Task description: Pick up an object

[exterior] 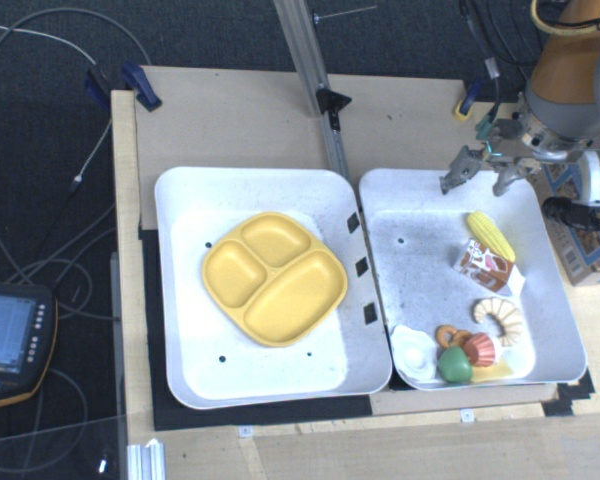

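gripper (482,171): fingers spread, nothing between them, over the right bin's (420,268) far rim | targets: corn (491,235) nearest, packet (483,264) touching it | risk: descending here probably strikes the rim; corn may roll; clustered toys (470,350) invite double grab

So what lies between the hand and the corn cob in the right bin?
Nothing: in the camera view, bare white bin floor runs from the open hand to the corn cob.
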You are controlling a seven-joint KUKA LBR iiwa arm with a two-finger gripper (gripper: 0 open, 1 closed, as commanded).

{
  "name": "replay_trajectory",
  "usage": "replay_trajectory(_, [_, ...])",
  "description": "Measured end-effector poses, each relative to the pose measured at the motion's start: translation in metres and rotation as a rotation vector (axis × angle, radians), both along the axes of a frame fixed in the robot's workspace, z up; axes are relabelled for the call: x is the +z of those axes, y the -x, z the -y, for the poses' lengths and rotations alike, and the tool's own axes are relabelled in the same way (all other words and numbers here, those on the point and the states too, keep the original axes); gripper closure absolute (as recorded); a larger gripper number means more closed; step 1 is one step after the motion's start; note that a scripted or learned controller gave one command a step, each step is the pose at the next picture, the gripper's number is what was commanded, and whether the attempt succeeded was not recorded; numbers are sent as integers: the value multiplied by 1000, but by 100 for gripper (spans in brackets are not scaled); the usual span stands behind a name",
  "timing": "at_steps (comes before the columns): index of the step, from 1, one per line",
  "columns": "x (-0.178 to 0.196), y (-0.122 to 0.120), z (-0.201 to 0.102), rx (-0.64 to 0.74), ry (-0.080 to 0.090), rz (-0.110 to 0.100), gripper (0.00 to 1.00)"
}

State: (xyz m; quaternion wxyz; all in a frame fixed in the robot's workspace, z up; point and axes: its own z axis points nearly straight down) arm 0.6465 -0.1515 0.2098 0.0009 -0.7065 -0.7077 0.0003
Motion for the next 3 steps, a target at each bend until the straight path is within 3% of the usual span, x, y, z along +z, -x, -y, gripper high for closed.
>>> replay_trajectory(1, [0,0,0,0,0,0,0])
replay_trajectory(3, [-115,6,-5,-1,-1,-6,0])
